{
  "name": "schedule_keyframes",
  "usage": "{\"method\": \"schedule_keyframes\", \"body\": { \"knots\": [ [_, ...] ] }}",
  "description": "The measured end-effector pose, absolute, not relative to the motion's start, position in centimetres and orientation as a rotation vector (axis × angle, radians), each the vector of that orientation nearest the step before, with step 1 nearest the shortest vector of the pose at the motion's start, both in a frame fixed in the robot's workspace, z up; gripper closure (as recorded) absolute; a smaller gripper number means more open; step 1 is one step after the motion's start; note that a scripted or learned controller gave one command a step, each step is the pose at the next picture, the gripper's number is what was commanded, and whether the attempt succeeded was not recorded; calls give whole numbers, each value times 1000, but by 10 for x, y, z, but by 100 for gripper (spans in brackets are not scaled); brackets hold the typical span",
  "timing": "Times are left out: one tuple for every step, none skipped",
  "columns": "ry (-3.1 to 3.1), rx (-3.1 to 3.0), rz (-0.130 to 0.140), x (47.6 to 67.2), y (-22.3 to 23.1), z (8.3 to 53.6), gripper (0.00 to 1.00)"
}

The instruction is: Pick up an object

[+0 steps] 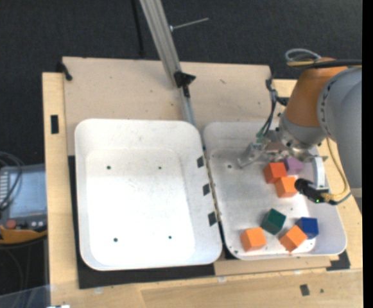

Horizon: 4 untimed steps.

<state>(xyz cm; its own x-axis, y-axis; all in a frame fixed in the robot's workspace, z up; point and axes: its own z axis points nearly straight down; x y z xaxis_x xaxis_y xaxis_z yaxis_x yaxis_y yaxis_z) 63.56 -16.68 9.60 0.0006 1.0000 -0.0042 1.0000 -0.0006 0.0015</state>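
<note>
We look down on a bench bearing two shallow white bins side by side: the left bin (141, 191) and the right bin (237, 191), which carries all the blocks. The grey arm (337, 117), with its orange band (308, 98) above the wrist, reaches in from the right and hangs over the upper right part of the right bin. Its gripper (253, 156) sits low there, a thin metal part pointing left toward the bin's middle; we cannot tell whether it is open or closed, and we see no block between its tips. Just right of the gripper lie an orange block (276, 171) and, touching it below, a second orange block (286, 186), with a pale purple block (294, 165) partly hidden under the wrist beside them. Near the bin's lower edge we see a dark green block (273, 221), an orange block (253, 238) left of it, another orange block (293, 237) to the right, and a blue block (308, 226) touching that one. A metal rail (164, 43) slants from the top of the view down toward the gap between the bins.
</note>
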Motion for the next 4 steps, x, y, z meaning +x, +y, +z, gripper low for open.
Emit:
{"method": "schedule_keyframes", "body": {
  "knots": [
    [2214, 2219, 4, 637, -167, 110, 100],
    [2214, 2222, 7, 633, -169, 155, 100],
    [2219, 2217, 7, 632, -168, 199, 100],
    [2222, 2215, 5, 633, -169, 233, 100]
  ]
}}
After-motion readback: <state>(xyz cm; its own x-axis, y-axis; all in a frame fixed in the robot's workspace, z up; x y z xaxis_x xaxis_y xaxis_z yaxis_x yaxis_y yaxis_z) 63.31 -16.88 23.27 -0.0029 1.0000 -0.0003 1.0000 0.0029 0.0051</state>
